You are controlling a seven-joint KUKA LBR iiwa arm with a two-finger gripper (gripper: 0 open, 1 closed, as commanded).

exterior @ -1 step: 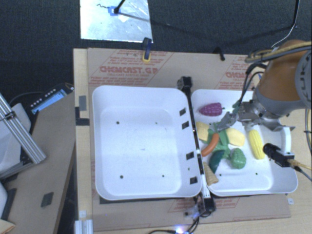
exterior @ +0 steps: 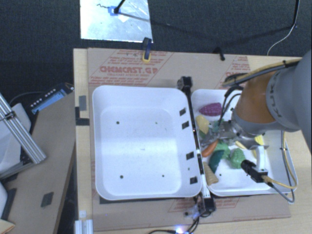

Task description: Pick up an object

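The arm reaches in from the right, its orange band (exterior: 256,101) above the right bin (exterior: 243,182). My gripper (exterior: 217,135) is down among the toys at the bin's left side. Around it lie a purple item (exterior: 210,109), a yellow piece (exterior: 203,125), an orange carrot-like piece (exterior: 208,149), a dark green piece (exterior: 217,158) and a light green piece (exterior: 237,158). A tan cone (exterior: 211,176) rests near the front left corner. The wrist hides what is directly under the gripper.
The left bin (exterior: 105,130) sits beside the right one, with black clips (exterior: 190,126) along the shared wall. Another yellow piece (exterior: 259,140) shows by the arm's right side. Cables (exterior: 287,179) run along the right bin's front right edge.
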